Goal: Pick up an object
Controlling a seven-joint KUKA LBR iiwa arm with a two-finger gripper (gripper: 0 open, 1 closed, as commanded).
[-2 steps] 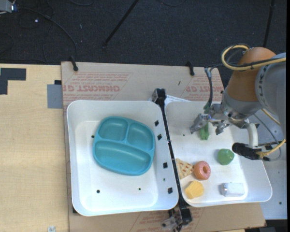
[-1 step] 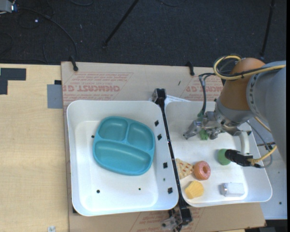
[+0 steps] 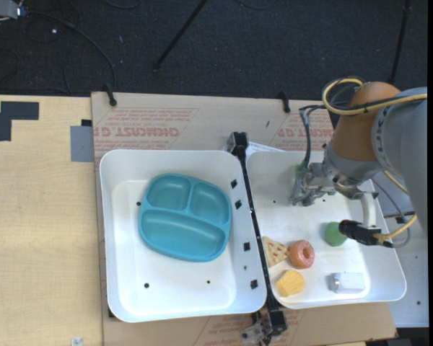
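In the right bin (image 3: 390, 283) | end effector (image 3: 303, 197) low over bare floor | finger spread unclear, nothing visibly held

Two bins sit side by side before me, the left bin (image 3: 123, 294) and the right bin (image 3: 390, 287). A divided plate (image 3: 185, 216) lies in the left bin, near its middle. In the right bin, a waffle piece (image 3: 274, 250) lies by the dividing wall, a doughnut (image 3: 301, 254) just right of it, a ball (image 3: 335, 234) further right. Nearer the front edge lie a lumpy piece (image 3: 289, 282) and, to its right, a small block (image 3: 346, 282). My gripper (image 3: 303, 195) hangs over the bin's rear part.
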